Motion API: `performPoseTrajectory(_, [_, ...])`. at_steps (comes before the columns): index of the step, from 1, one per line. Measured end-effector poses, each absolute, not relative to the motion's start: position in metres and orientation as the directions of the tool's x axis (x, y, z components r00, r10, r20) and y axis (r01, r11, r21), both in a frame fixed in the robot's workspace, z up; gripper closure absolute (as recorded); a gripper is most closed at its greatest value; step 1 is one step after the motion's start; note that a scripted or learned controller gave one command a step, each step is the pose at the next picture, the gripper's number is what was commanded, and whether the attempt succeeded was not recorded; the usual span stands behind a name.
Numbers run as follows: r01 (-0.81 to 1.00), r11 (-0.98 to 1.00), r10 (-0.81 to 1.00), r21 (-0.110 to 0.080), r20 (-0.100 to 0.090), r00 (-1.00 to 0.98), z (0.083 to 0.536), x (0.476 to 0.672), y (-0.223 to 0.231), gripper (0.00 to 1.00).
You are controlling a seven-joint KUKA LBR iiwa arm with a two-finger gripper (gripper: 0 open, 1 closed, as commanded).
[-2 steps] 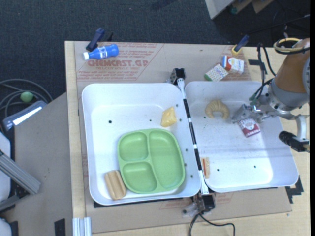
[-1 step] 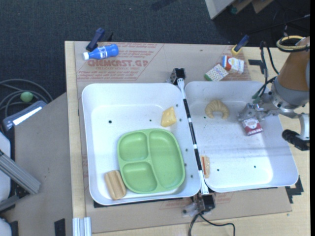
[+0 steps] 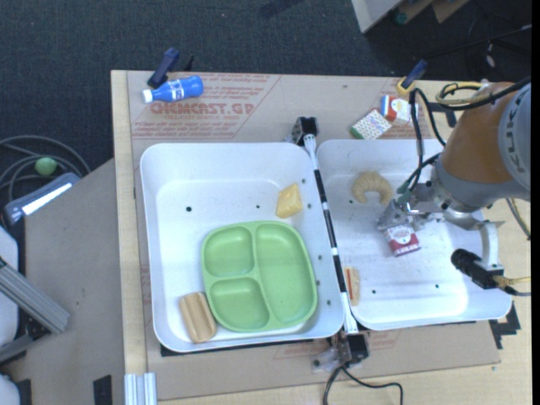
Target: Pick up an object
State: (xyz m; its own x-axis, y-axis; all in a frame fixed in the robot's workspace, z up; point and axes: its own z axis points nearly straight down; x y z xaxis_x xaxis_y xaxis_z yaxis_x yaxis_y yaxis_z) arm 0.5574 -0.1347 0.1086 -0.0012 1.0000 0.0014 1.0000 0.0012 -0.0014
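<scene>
A: Your tool (image 3: 403,215) is down inside the right bin (image 3: 439,306), hanging low over a small red-and-white packet (image 3: 402,241). From this angle I cannot tell how the tool is set, and nothing visibly sits in it.

B: So the packet is on the bin floor?

A: It looks that way to me, just below the tool, touching it or very nearly. I'd judge that's your target, since the wrist is parked right above it. The arm (image 3: 477,154) comes in from the right, which explains why it leans across the bin's far corner.

B: What else is within reach?

A: A croissant (image 3: 371,185) lies just beyond the tool, towards the back of the same bin, and a tan wafer-like piece (image 3: 353,283) leans near the divider. Watch that croissant if you lift at a slant.

B: And the other bin?

A: The left bin (image 3: 169,226) carries a green divided plate (image 3: 257,274), a yellow wedge (image 3: 289,200) behind it and a bread slice (image 3: 197,315) at its front left. On the tabletop (image 3: 253,108) behind, a blue-and-white bottle (image 3: 173,89) and a small carton (image 3: 371,125) sit well apart from you.
</scene>
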Motion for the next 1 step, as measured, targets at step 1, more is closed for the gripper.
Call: performPoseTrajectory(1, [1.0,0.002,1.0,0.001,0.001,-0.002,0.185,0.5929,-0.0484,1.0])
